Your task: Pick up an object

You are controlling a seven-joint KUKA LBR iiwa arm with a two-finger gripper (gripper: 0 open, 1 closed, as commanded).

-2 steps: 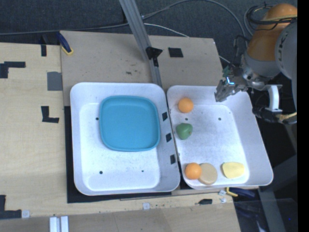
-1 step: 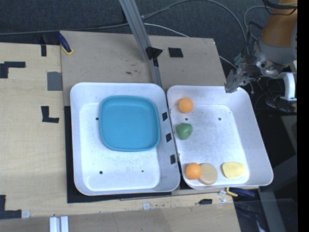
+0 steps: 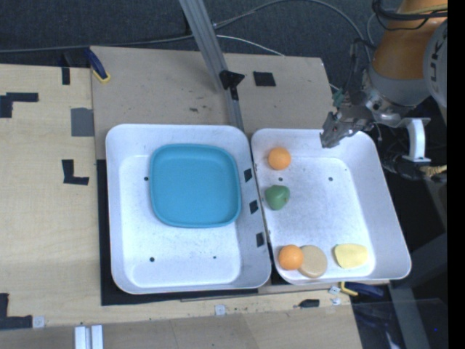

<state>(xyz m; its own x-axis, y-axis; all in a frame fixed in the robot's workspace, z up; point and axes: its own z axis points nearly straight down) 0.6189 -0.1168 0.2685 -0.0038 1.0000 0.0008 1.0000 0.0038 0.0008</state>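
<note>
Hangs over the far right corner of the right bin [image 3: 378, 195]: gripper [image 3: 336, 135], dark and small against the white rim, carrying nothing that shows between its tips. Cannot tell whether set wide or narrow; too dark and too foreshortened from this angle.

Closest candidate for the pick: orange ball [image 3: 279, 158], far left part of the same bin, just beside the inner wall. Lies to the left of the gripper and slightly nearer in the scene, apart from it with bare floor between. Round, so no long axis to line up with, though the wall just to its left probably leaves little room for a finger on that side.

Next along the same wall, a little nearer: green lump [image 3: 276, 196], close to the ball but not touching it.

Along the near edge, well apart from the gripper: second orange ball [image 3: 290, 257] touching a tan disc [image 3: 314, 261], then a yellow piece [image 3: 351, 255] just to the right, perhaps slightly longer left to right.

Left bin [image 3: 127, 195]: blue plate [image 3: 195, 185] only, farthest from the arm.

Nothing lifted yet; move to come likely a short shift left, then down.
</note>
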